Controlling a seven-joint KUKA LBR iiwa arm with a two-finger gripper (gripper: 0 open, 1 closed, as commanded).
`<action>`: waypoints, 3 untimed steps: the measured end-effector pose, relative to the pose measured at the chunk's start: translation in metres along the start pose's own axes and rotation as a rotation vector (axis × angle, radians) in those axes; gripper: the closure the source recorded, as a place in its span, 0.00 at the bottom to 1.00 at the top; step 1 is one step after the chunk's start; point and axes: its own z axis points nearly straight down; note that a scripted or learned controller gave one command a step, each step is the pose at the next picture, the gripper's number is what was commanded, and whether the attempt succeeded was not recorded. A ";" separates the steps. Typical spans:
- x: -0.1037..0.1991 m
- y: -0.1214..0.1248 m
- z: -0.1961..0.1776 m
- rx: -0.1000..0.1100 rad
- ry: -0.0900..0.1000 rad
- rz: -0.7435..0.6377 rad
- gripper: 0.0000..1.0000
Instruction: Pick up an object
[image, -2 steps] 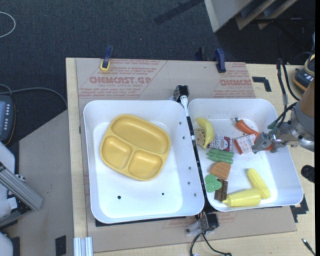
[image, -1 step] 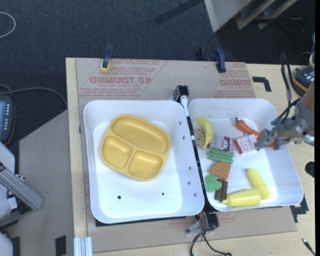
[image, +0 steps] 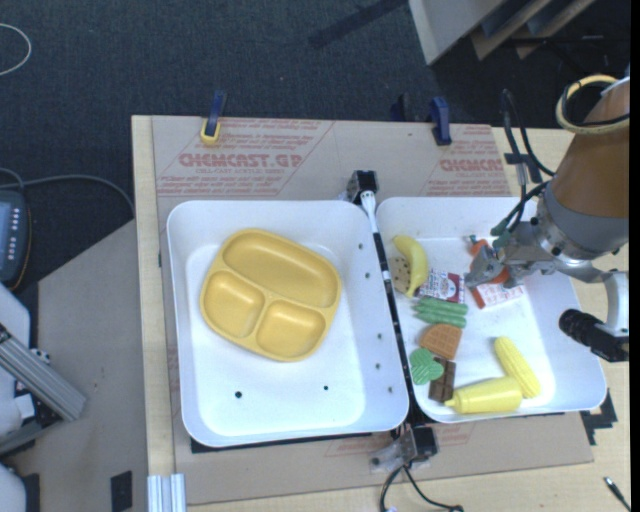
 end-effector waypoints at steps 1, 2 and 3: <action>0.024 0.007 0.010 0.005 0.001 0.004 1.00; 0.010 0.005 0.008 0.003 -0.001 0.008 1.00; 0.024 0.009 0.008 0.002 -0.001 0.006 1.00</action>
